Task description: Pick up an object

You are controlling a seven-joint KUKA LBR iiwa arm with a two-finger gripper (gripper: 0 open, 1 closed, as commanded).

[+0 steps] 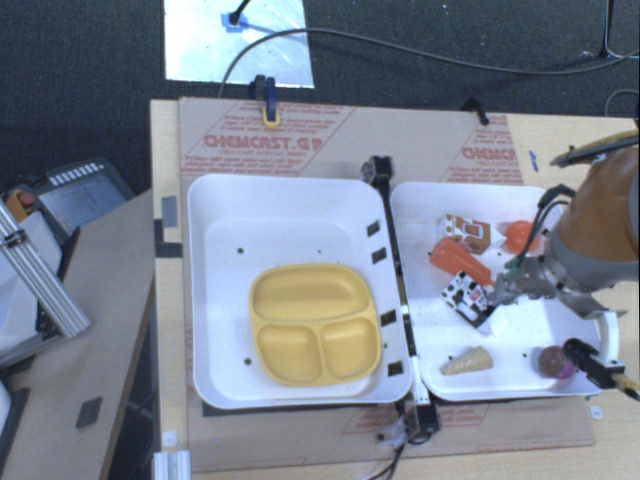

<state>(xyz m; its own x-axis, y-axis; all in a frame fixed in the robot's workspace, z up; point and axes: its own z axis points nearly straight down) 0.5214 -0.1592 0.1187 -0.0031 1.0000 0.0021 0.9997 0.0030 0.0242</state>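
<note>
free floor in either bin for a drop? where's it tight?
Left bin: bare floor along the back wall and left wall, around the yellow divided tray. Right bin: bare strip along its left wall, plus floor between the cone-shaped piece and purple ball. Tight at the back right: orange carrot, black-and-white block and pincer bunch together.

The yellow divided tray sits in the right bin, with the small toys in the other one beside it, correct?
Not quite. The camera view shows the yellow divided tray in the left bin. The small toys, such as the orange carrot, lie in the right bin beside it.
</note>
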